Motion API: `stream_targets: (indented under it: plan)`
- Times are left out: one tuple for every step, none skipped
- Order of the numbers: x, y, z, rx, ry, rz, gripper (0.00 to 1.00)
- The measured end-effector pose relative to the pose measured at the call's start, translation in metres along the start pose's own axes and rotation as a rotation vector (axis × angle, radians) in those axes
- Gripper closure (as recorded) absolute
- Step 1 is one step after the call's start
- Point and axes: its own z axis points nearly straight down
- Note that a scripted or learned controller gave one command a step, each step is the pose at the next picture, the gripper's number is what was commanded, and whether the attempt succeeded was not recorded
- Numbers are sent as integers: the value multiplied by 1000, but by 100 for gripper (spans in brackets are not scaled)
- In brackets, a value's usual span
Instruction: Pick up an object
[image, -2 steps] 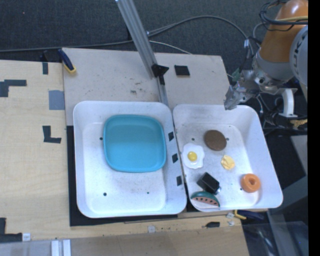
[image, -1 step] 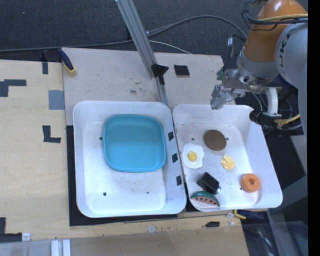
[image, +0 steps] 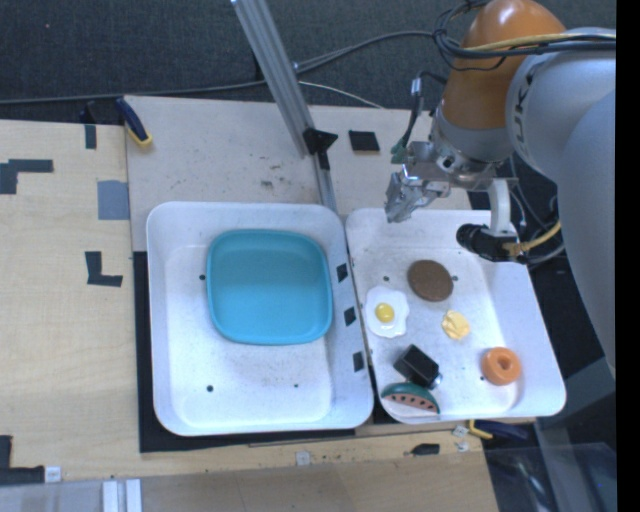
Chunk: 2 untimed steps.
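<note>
My gripper (image: 401, 207) hangs over the far left corner of the right bin (image: 530, 330), with nothing visible between its fingers. Below it in that bin lie a brown round disc (image: 430, 280), a fried egg (image: 386, 313), a small yellow piece (image: 456, 325), an orange doughnut (image: 501, 366), a black block (image: 418, 365) and a watermelon slice (image: 410, 401) at the near edge. The disc is the closest to the gripper, a short way toward the front and right.
The left bin (image: 180, 400) holds a blue square plate (image: 269, 286). A slanted metal pole (image: 292, 95) rises behind the bins. Black tape marks sit on the wooden bench at the left.
</note>
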Motion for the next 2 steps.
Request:
stream_targets:
  plan:
    - [50, -11, 12, 0, 0, 0, 100]
    - [113, -12, 12, -1, 0, -1, 100]
